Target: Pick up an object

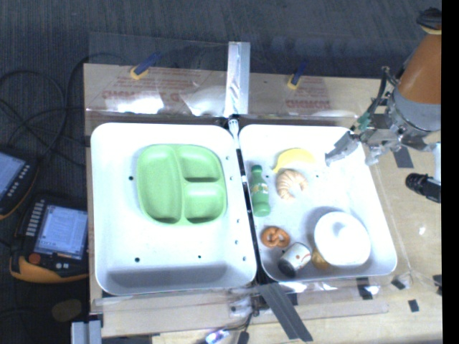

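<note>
can't really tell how the jaws on the gripper (343, 151) are set from this angle, but there's nothing between them. it hangs over the top right corner of the right bin (384, 224), above bare white floor, with the arm (423, 70) coming in from the right.

so the pick hasn't really started, nothing is lifted, everything's lying in the bin. closest candidates are the yellow banana-looking thing (295, 156) and the croissant (291, 183) just below it, touching or nearly. then a green bottle (259, 190) along the divider, a pretzel (273, 236), a small cup on its side (292, 258) and a white bowl flipped over (342, 237) near the front.

left bin (107, 213) holds a green divided tray (181, 183). bench is pale wood with clear plastic sheeting (179, 92) behind the bins, dark carpet around, and a tablet with cables on the floor (54, 231) at left.
</note>
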Tool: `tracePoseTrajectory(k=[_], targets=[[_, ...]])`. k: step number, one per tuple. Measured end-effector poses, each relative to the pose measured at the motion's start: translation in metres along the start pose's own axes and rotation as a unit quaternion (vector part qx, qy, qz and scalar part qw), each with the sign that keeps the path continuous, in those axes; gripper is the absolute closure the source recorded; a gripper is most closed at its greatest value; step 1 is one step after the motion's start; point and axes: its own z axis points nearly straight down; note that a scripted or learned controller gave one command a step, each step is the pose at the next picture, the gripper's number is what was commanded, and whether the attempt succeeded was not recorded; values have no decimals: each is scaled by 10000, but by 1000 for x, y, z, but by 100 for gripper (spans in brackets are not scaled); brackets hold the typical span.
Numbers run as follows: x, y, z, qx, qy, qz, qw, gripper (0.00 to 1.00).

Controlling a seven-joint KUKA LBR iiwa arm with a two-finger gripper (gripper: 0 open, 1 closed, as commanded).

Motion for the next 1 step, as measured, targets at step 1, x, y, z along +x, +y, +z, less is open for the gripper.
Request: tracePoseTrajectory(k=[1], targets=[[63,59,156,-57,-26,-330,9994,0]])
